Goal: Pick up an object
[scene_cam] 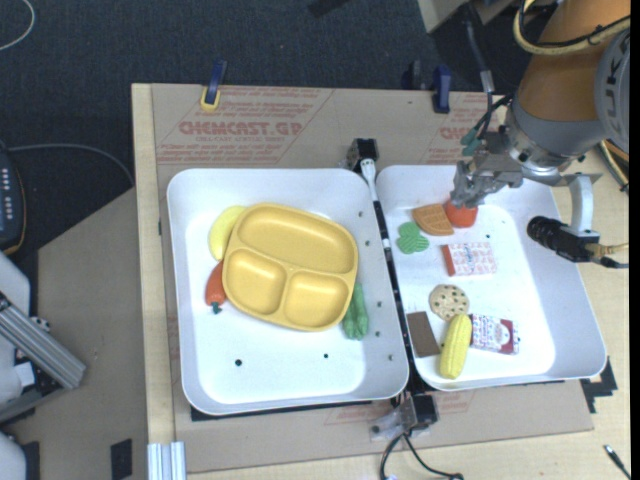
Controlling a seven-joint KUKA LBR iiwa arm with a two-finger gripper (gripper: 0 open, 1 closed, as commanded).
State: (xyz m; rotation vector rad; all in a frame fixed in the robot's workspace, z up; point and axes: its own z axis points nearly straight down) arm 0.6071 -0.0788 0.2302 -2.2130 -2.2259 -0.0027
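My gripper [468, 196] hangs low over the far part of the right bin [560, 308]. A small red-orange piece [461, 214] sits right at its tip, and I cannot see whether it is gripped or just lies below. Touching that piece on the left is an orange slice-shaped toy [433, 219]. Also in this bin are a green toy [411, 238], a red-and-white packet [469, 259], a cookie [449, 300], a brown bar [423, 333], a yellow corn cob [456, 345] and a second packet [494, 334].
The left bin [200, 348] holds a yellow divided tray [290, 266]. A yellow fruit [224, 230] and a red-orange vegetable [215, 286] lie at the tray's left, and a green leafy toy [356, 315] at its right. A black fitting [560, 236] juts over the right bin's right side.
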